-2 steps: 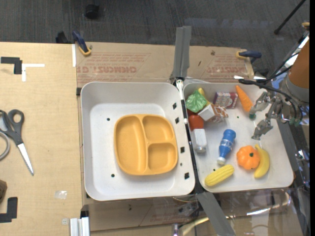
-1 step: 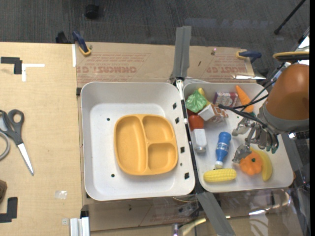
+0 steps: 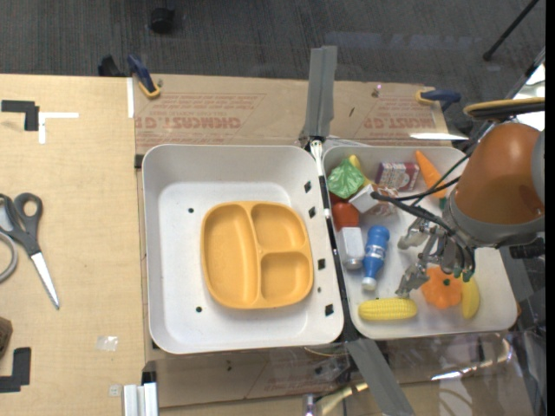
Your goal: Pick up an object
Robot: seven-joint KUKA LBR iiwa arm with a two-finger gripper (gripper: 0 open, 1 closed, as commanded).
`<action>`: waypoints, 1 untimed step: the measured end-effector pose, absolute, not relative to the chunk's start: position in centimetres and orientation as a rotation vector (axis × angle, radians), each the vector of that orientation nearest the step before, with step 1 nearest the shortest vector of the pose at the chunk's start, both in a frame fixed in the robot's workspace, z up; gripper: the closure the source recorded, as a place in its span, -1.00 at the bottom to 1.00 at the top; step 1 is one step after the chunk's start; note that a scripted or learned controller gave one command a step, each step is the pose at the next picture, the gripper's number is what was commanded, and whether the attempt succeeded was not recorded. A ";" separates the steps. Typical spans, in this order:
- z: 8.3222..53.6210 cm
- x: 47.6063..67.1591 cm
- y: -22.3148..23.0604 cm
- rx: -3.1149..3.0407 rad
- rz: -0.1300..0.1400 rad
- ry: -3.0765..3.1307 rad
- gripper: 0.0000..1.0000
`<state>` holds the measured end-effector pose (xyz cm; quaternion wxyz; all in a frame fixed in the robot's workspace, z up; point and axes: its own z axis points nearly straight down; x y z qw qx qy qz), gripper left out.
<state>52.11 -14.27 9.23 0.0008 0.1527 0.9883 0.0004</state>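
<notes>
Two shallow white bins sit side by side on the bench. The left bin (image 3: 165,258) bears a yellow divided plate (image 3: 257,255) with three compartments, lying flat near its middle. The right bin (image 3: 499,315) is crowded with small toy items: a green leafy piece (image 3: 346,179) at the far left corner, a red item (image 3: 344,213) just below it, a small white bottle (image 3: 351,246) beside a blue bottle (image 3: 375,252), a packaged item with a dark red label (image 3: 397,176) toward the far side, and an orange carrot-like piece (image 3: 428,172) next to that. Along the near side lie a yellow corn cob (image 3: 388,310), an orange fruit (image 3: 443,291) and a yellow banana (image 3: 470,299) just to its right. The grey arm with its orange band (image 3: 501,176) reaches in from the right, and black cables loop across the far half of the bin, covering part of the objects there. The gripper (image 3: 416,276) hangs low over the near half of the right bin, between the blue bottle and the orange fruit, with the corn cob just beside its tips. Its fingers (image 3: 409,281) appear slightly parted, and nothing is seen between them. On the wooden bench well to the left lie scissors (image 3: 33,241), and a blue clamp (image 3: 144,76) sits at the cardboard's far edge.
</notes>
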 end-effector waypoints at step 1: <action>9.2 53.9 -11.4 0.453 -0.001 3.106 -1.00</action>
